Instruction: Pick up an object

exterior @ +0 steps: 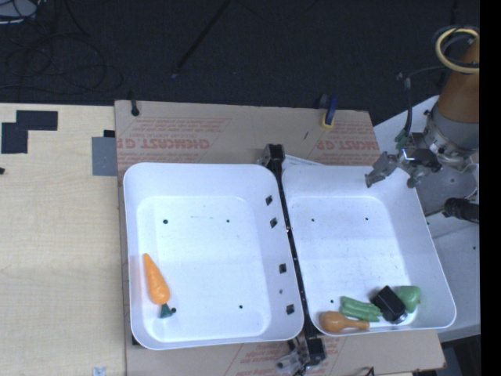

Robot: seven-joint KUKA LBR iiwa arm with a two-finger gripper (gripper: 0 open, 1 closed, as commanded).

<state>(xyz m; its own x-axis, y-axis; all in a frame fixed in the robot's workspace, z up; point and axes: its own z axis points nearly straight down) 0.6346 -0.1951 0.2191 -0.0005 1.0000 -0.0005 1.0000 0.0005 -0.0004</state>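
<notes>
Near edge: orange pear-shaped toy (342,322) in right bin (434,249), near-right corner | hand (397,168) over that bin's far-right rim, fingers spread, gripping nothing | green pods (362,309), black block (389,304), green piece (409,295) beside pear | left bin (129,210): toy carrot (156,280), near-left

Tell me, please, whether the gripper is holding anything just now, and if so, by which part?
Nothing is held: the gripper hangs open over the right bin's far edge, with nothing between its fingers.

Dark floor (235,37) behind bench, loose cables (55,45) on it. Pale wooden tabletop (55,241) at left. Printed cardboard sheet (235,135) on bench.
</notes>
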